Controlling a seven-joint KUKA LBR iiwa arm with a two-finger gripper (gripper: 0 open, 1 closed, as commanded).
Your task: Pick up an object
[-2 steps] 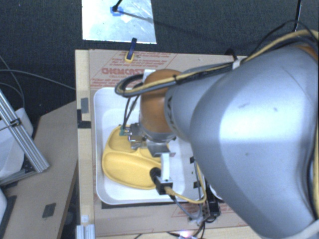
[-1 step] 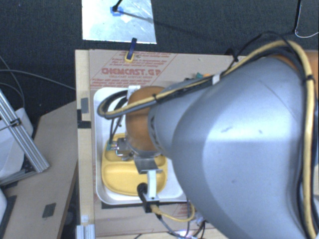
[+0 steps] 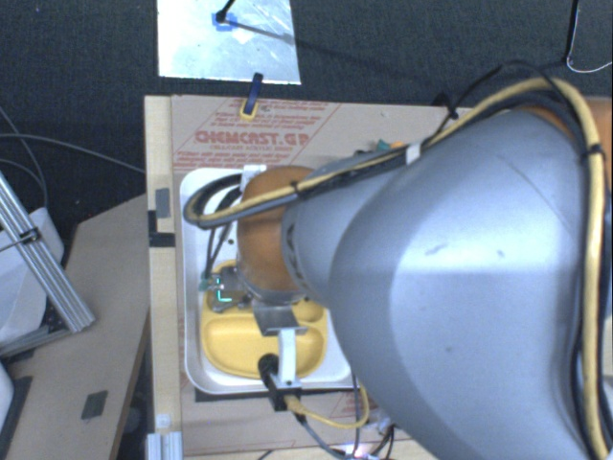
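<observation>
Arm's wrist hangs low inside the white bin — gripper hidden under its own housing, grip state cannot tell. Yellow object fills the bin's near end, directly below and just nearward of the gripper, long axis across the bin.

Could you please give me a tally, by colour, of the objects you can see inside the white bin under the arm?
Yellow: 1, the yellow object low in the white bin
Other colours: 0 that can be told; the grey arm covers much of the bin
Total visible: 1
</observation>
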